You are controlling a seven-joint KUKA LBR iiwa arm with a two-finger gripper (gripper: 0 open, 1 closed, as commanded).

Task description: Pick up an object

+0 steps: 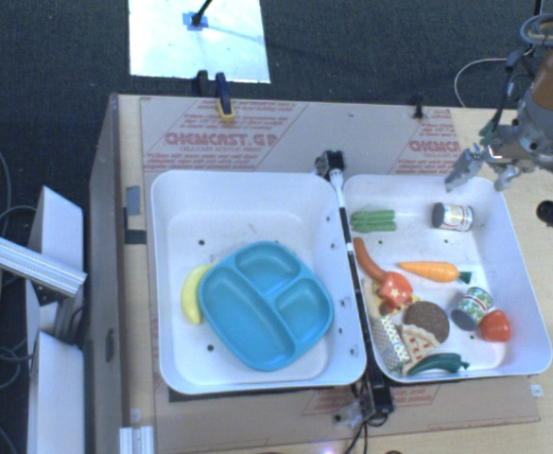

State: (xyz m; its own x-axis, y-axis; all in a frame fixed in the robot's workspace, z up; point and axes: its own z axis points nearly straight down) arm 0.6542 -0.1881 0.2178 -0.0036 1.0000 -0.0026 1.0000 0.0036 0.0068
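I see the gripper (pixel 482 170) open and empty above the small can (pixel 454 217); the can may roll off angled fingers.

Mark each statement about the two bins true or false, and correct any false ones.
1. The blue tray lies in the left bin. True.
2. The banana sits in the right bin. False: it lies in the left bin, beside the tray.
3. The tool holds the carrot. False: the carrot lies in the right bin, apart from the tool.
4. The green beans lie near the right bin's far left corner. True.
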